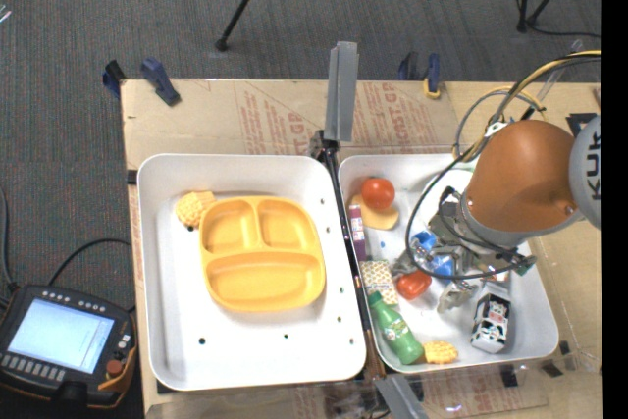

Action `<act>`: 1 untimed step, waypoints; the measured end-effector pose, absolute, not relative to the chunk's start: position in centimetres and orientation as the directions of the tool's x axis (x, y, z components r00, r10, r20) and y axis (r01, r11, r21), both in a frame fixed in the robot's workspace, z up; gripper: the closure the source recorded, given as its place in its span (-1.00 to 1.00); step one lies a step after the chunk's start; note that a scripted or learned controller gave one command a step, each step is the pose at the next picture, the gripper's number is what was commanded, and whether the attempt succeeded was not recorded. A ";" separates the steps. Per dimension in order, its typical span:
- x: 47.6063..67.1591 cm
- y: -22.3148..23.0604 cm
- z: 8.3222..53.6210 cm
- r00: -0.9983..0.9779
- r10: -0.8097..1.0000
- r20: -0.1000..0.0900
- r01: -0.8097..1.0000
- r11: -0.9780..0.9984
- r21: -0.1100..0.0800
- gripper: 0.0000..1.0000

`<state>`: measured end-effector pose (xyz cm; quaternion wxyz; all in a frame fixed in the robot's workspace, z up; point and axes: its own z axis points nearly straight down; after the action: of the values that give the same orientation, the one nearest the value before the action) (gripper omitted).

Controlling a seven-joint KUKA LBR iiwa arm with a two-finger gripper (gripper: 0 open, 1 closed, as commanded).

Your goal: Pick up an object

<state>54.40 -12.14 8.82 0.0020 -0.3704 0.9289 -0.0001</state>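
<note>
My gripper (459, 288) hangs below the arm's orange band (520, 177) over the middle of the right bin (545, 329), close above the bin floor. Just to its left lies a small red object (413, 285). A black-and-white milk carton (492, 322) stands just to its lower right. A red tomato (378, 192) rests on a beige piece (383, 218) at the bin's upper left. A green bottle (395, 329) lies along the lower left. The wrist hides what is directly beneath it.
The right bin also holds a purple stick (355, 226), a waffle piece (378, 275) and a yellow cracker (441, 351). The left bin (167, 329) holds a yellow divided plate (263, 250) and a waffle (193, 207). A grey post (341, 98) rises between the bins.
</note>
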 end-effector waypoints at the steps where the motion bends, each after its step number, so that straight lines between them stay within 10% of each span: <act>1: 54.4 -11.9 9.7 -0.726 -0.688 -0.006 -0.688 0.726 0.001 1.00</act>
<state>54.43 -11.89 9.73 0.0025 -0.3701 0.9290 0.0016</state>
